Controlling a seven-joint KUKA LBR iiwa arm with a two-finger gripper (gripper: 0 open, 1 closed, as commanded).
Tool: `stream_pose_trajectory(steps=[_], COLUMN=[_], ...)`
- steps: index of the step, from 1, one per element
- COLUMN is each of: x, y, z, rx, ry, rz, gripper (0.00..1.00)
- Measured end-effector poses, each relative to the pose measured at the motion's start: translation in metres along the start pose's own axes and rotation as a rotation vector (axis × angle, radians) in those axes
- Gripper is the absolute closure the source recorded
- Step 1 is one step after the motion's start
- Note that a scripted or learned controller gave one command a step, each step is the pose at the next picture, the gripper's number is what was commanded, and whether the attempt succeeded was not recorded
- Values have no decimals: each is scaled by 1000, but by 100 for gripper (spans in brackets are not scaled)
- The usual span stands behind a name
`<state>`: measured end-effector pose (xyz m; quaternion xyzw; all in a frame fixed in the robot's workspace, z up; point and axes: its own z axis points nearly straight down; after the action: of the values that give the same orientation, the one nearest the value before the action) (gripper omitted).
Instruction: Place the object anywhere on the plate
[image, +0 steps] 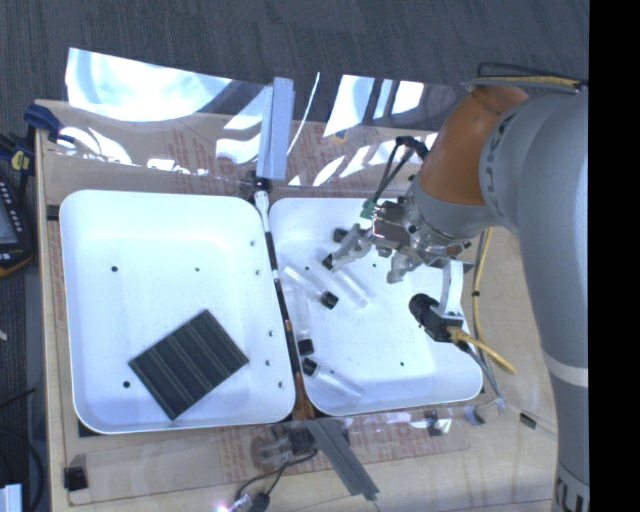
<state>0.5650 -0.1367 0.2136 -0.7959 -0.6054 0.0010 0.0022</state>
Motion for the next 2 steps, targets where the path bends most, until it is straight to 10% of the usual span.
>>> stream_pose_trajectory(steps=[1, 2], x=[51, 165], y=[-107, -138], z=[24, -25], rx=[4, 0], ry=[-2, -1], rz=[387, 578], gripper=[100, 100])
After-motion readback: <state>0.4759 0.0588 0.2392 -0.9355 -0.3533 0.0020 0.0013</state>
